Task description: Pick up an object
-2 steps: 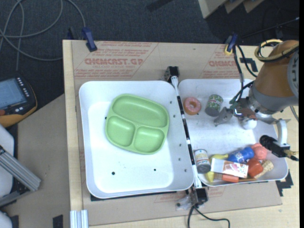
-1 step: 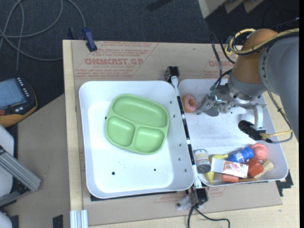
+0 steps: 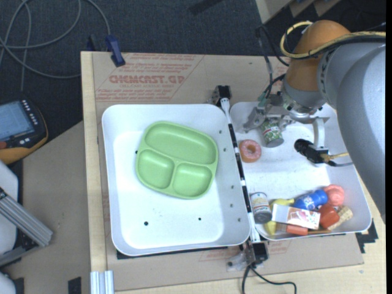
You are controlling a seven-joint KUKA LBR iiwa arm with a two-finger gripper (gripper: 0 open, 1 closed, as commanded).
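1. While the tool [image 3: 271, 122] hangs low in the right bin [image 3: 288, 164], a small can [image 3: 272, 133] appears to sit between its fingers; whether the grip is firm cannot be told.
2. A shallow pinch could let the can slip on lifting.
3. The pink ring [image 3: 250, 150] lies just beside and might get knocked.
4. The green tray [image 3: 177, 159] in the left bin [image 3: 122, 182] lies well apart from it.

A small green-labelled can [image 3: 272, 132] sits tilted near the right bin's far end, beside a pink doughnut [image 3: 250, 150].
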